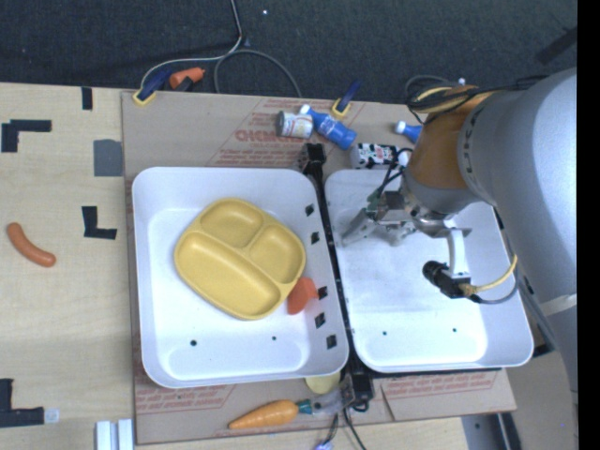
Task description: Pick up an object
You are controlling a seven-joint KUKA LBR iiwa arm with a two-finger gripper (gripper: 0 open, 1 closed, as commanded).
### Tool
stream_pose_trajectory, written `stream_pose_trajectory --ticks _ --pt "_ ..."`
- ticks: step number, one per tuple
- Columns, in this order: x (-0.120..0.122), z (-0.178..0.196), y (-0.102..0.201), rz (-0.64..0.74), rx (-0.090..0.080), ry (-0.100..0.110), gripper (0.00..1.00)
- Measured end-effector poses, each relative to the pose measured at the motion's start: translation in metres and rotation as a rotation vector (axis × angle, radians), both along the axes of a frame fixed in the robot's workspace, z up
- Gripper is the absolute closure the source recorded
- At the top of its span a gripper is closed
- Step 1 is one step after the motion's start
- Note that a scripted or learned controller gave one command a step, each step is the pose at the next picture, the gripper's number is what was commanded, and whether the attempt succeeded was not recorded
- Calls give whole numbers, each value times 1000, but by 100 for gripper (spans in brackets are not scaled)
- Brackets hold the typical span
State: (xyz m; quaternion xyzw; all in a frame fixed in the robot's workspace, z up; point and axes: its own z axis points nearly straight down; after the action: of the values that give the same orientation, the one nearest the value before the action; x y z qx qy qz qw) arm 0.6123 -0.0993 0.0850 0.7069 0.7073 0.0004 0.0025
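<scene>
Closest to you there's a toy carrot (267,414) lying on the cardboard just outside the bins, then inside the left bin (159,195) sits the yellow divided plate (239,256) with a small orange piece (301,295) touching its lower right edge. That little piece looks light and a bit squishy, so I'd pinch it across its narrow middle; the plate's stiff, slick and wide, only grabbable by the rim. Farther back, the gripper (367,221) hovers over the right bin (506,345), and you can't tell its state.

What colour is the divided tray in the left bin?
Yellow; the divided tray shows plainly in the camera view.
</scene>
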Motion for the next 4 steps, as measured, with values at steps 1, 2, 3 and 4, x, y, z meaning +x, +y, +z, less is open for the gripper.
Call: stream_pose_trajectory --ticks 1,2,3,4 --pt "43 1 3 2 2 1 0" --pt "43 1 4 0 1 3 0" --pt "55 0 4 2 0 10 0" --pt "44 52 -101 -7 -2 0 0"
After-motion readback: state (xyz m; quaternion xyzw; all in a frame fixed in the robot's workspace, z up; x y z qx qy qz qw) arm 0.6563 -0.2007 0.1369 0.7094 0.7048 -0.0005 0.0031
